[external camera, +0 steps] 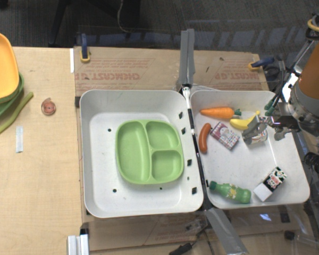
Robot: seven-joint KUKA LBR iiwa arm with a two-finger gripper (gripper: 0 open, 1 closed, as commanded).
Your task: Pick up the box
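Note:
A small red-and-white patterned box [224, 135] lies flat in the right bin [292, 158], left of centre. A second, white carton with black cow patches [271, 184] lies near the bin's front right corner. My gripper [257, 132] hangs low over the bin's back right part, just right of the patterned box and beside the yellow banana [243, 122]. Nothing shows as held in it. The grey arm with its orange band [313, 78] comes in from the right edge.
The right bin also holds a carrot [218, 111], a red sausage [204, 137] and a green bottle [231, 192]. A green divided plate [149, 152] sits in the left bin [95, 142]. Yellow and green dishes [1, 84] stand at the far left.

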